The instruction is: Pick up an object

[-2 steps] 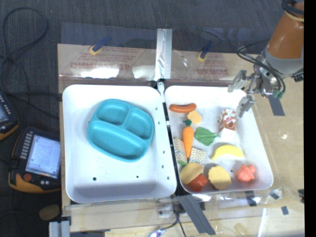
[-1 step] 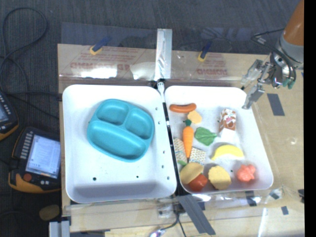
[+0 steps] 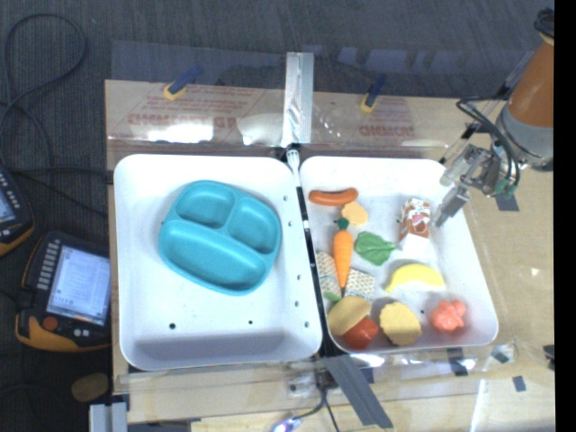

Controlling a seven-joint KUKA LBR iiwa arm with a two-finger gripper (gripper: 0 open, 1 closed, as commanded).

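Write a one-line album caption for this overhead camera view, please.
Robot claw poised above the right white bin of plastic toy food; blue divided plate sits in the left white bin.

A blue divided plate (image 3: 220,235) fills the left bin (image 3: 144,331); toy foods crowd the right bin (image 3: 481,304).

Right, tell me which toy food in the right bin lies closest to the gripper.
The red-and-white wrapped packet, against the right bin's far right side, just left of the gripper. The carrot, sausage and green leaf lie farther left.
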